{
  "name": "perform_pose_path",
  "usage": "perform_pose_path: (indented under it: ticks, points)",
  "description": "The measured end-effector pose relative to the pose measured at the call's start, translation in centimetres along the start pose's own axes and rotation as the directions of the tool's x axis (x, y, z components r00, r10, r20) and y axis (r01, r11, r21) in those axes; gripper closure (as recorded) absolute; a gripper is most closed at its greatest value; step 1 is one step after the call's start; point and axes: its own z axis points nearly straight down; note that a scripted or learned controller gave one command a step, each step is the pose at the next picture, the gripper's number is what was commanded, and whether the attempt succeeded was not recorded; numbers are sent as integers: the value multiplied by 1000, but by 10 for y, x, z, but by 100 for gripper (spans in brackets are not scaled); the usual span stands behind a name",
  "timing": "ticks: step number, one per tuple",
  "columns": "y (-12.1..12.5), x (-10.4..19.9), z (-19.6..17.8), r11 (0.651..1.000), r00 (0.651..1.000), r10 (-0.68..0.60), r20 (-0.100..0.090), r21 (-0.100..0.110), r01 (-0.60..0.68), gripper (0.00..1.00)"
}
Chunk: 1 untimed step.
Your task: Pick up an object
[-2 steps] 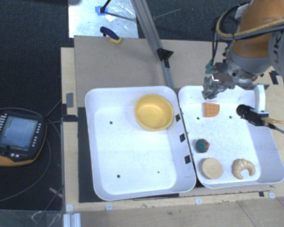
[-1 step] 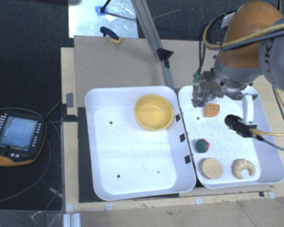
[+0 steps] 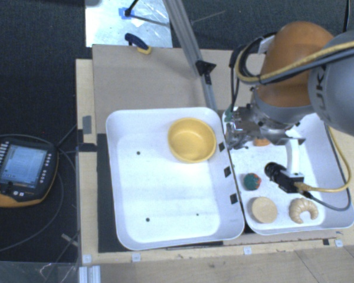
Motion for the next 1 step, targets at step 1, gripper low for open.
perform_pose_path:
  ticks: [1]
  points:
    - [-18, 45, 10, 1000, 1000, -1, 0, -1, 1, 100]
